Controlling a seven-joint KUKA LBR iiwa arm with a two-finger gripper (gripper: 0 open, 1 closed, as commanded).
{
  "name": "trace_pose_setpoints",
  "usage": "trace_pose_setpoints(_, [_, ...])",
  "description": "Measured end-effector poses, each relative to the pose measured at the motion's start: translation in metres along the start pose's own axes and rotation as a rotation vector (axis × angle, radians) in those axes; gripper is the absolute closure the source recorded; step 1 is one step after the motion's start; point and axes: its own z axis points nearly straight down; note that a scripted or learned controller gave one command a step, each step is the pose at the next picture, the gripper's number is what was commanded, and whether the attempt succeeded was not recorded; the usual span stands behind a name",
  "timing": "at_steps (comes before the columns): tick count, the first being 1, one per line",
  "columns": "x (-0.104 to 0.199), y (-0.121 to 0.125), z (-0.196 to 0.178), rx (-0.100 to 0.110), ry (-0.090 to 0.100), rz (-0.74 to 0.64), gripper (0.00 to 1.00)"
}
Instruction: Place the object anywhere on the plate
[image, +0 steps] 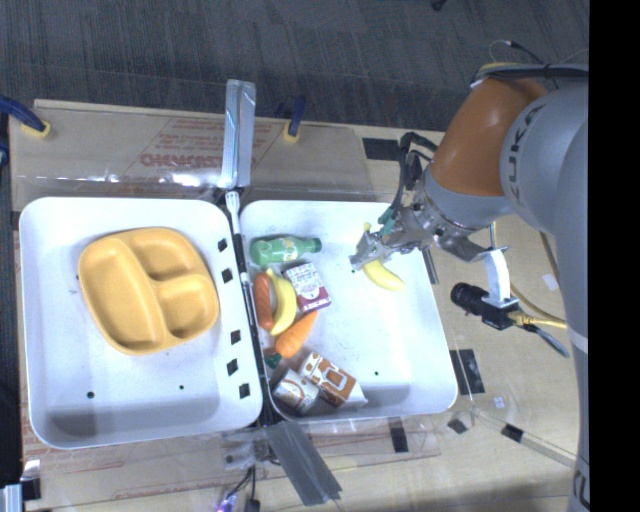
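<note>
Left bin (60, 400): shallow white plastic, holds one yellow plate (148, 288), rounded, matte, three moulded compartments, sitting toward the far half with nothing on it, so the target is ready. Metal divider strip (239, 140) runs between the bins. Right bin (420, 380): clutter piled against its left wall — green bottle (285, 247) lying on its side, small red-and-white packet (307, 283), a banana (284, 305) and orange carrot (293, 335) overlapping, a brown carton (322, 384) at the near corner. Glossy toy-food look, likely hard plastic. Right of that pile, well apart from it, a small yellow banana-like piece (384, 275) sits just under the gripper (375, 248); this looks like the task object, still in the right bin, far from the plate. Can't tell whether it is gripped or lying on the bin floor, contact is hidden. Grey arm (520, 130) with orange band comes in from the right, wrist tilted down into the bin, probably mid-pick.
</note>
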Motion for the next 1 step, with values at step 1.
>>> trace_pose_setpoints(1, [0.0588,0.0007,0.0406,0.003,0.001,0.116,1.0])
